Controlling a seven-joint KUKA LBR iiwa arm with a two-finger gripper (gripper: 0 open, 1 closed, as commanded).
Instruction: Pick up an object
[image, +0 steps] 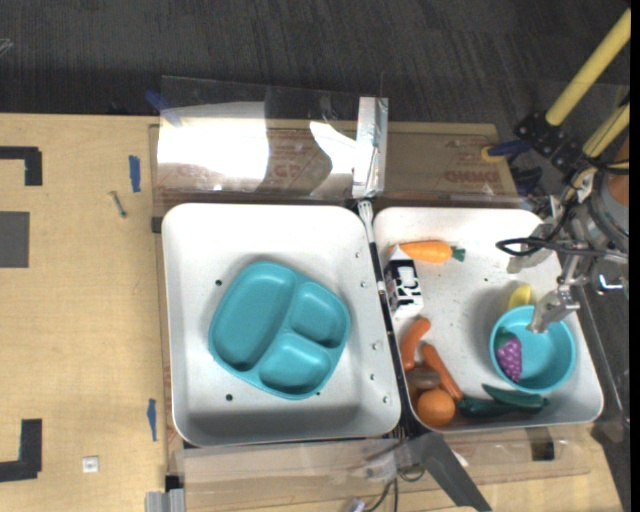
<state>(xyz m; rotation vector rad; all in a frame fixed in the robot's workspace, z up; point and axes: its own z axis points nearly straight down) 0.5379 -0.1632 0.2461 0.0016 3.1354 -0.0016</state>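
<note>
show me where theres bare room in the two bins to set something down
Left bin: bare floor along the rim around the teal divided plate. Right bin: a bare patch between the carrot and the teal bowl. Its lower-left corner is crowded with toy food around the orange.

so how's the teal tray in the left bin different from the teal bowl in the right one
The tray is wide and shallow, split into three compartments; the bowl is round, smaller and undivided. The tray lies alone in the left bin; the bowl stands in the right bin among toy foods. The tray's compartments hold nothing; the bowl holds a purple piece, and the gripper reaches down at its rim. Both are the same teal colour.
</note>
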